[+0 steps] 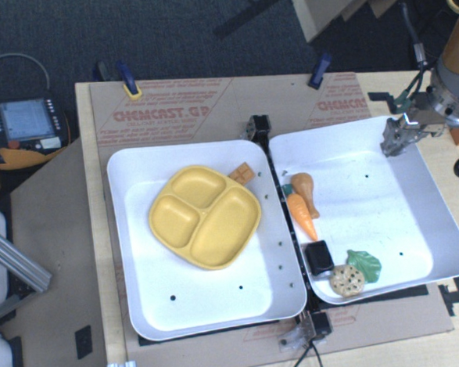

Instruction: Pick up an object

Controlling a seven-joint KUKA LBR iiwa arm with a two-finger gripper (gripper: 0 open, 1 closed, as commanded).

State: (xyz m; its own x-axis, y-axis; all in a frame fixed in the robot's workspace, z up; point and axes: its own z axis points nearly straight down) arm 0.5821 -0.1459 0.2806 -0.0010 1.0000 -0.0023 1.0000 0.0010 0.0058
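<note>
Over the far right corner of the right bin [419,205], the gripper [395,140] is hanging, well apart from every object; how far it is open I cannot tell, and nothing is showing in its grasp.

Along that bin's left wall the candidates are lying in a row: a drumstick [304,191] touching a carrot [300,215], then a black block [319,256], then a cookie [347,279] touching a green leaf [367,262] near the front rim. In the left bin [143,295] a yellow tray [206,216] is sitting with a small brown block [241,173] at its far edge.

All of these are looking like light plastic toys, stiff and probably a bit slick. The carrot is seeming the likeliest pick: taking it across its thicker top would be better than at the tapering tip, where it may squirt out. The tray is looking too broad to span, and the cookie too flat to pinch easily.
</note>
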